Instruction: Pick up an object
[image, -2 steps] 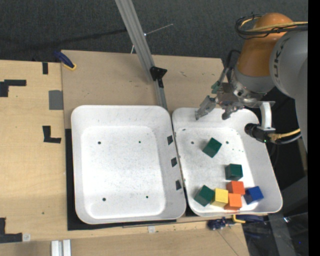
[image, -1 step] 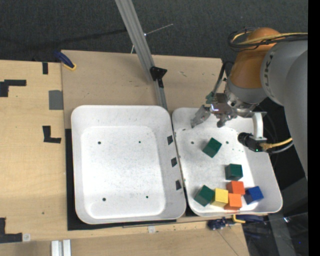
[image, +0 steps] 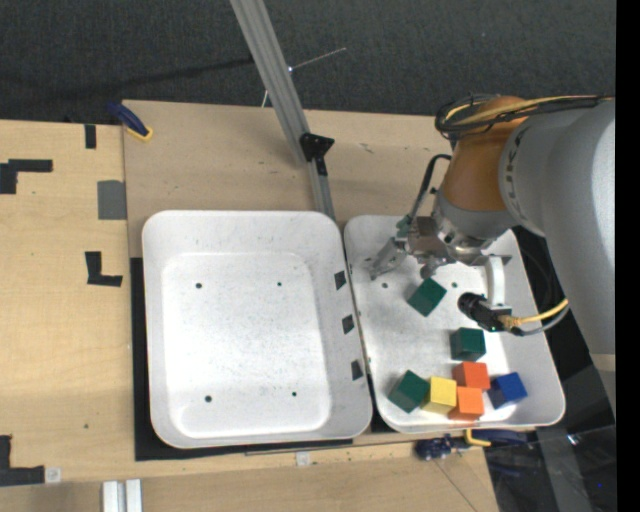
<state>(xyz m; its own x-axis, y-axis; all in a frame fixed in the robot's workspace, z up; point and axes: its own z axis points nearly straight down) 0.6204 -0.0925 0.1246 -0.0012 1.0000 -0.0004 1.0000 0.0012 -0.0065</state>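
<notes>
- Camera view: the pincer (image: 428, 262) hangs low in the right bin (image: 385, 330), just above a tilted dark green block (image: 427, 297); whether that block is gripped or only lies beneath, I cannot tell
- The step looks like the grasp itself; next comes a straight lift, if the block is truly caught
- The arm (image: 545, 150) reaches in from the right, its orange band (image: 478, 180) above the wrist, which is bent down into the bin
- Other blocks cluster near the bin's front edge: green (image: 467, 343), green (image: 408, 390), yellow (image: 442, 392), orange (image: 471, 388), blue (image: 508, 388)
- The left bin (image: 240, 330) sits beside it on the bench (image: 60, 350)
</notes>
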